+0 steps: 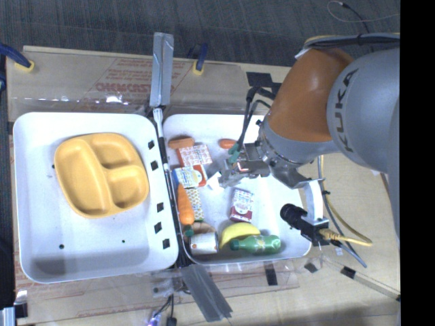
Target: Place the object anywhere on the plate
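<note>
We count two white bins, one yellow plate, one banana, one carrot, one green bottle.

- Single fixed camera, mounted above the surface, looking down at a slant.
- Far edge of the surface lies toward the frame top; dark floor beyond it.
- Both bins fit in frame: left bin with plate, right bin beside it.
- Medium range; small items readable.
- Arm enters from the right, looming large and covering the right bin's far corner.
</note>
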Tool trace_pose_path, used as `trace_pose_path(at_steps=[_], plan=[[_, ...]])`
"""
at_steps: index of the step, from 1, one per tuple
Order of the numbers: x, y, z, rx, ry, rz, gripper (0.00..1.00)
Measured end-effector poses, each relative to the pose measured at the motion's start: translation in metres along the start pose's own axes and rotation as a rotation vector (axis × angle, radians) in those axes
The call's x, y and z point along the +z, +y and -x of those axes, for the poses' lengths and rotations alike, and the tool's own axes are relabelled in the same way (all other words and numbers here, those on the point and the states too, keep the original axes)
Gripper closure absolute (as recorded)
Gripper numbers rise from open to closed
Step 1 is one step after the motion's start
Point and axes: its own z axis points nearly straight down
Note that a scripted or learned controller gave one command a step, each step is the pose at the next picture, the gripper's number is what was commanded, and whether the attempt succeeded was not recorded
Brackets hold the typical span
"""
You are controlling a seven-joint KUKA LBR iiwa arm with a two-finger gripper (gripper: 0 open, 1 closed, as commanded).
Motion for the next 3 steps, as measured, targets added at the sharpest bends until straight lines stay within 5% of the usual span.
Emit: trace_pose_path(at_steps=[2,3], plan=[[0.049,-0.009,-0.143,0.070,-0.006,0.006,1.00],[0.042,0.049,-0.154,-0.004,-0.005,0.007,1.00]])
